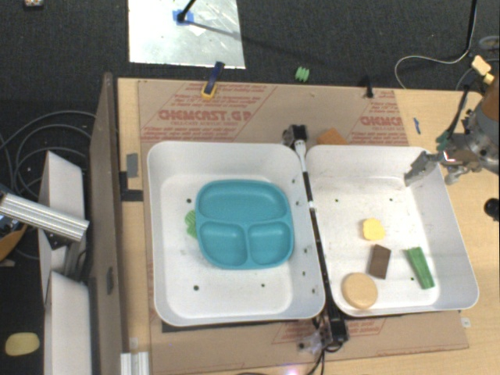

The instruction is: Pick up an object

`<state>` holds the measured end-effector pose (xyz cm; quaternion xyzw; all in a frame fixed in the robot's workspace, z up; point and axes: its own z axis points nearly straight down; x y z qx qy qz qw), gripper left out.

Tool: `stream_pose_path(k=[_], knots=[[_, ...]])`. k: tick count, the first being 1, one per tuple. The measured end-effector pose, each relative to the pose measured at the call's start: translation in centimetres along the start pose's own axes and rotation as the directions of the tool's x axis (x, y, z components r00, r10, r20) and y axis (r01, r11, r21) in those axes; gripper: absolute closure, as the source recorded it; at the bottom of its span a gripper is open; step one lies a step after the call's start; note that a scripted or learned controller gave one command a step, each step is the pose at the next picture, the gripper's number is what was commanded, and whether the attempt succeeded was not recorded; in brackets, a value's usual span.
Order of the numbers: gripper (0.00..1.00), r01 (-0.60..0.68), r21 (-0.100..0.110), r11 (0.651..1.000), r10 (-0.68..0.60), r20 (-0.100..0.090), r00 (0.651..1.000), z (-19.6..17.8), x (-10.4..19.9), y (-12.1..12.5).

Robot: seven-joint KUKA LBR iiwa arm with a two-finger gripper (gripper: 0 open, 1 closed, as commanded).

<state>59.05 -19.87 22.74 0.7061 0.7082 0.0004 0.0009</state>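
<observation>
Four small objects lie in the right bin [461,241]: a yellow piece [373,230], a brown block [380,261], a green bar [419,267] and a tan round disc [360,291]. My gripper [432,175] hangs over the bin's far right corner, up and to the right of the yellow piece and well apart from all four. It is open, and nothing sits between its fingers. The arm enters from the right edge.
The left bin [168,209] holds a teal divided plate [244,223], with a small green item [190,223] poking out from under its left edge. A black divider strip [309,209] runs between the bins. Cables and a metal sheet lie beyond the bench.
</observation>
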Motion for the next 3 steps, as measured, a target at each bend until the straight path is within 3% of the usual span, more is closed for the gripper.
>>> stream_pose_path(k=[1, 2, 3], knots=[[0.0, 0.006, 0.012, 1.0, -0.006, -0.007, 1.0, 14.6, 7.3, -2.6], [1.0, 0.002, -0.001, 1.0, -0.002, 0.0, 1.0, 12.8, 6.8, -2.2], [1.0, 0.014, -0.008, 1.0, -0.014, -0.006, 1.0, 3.7, 19.7, -2.4]])
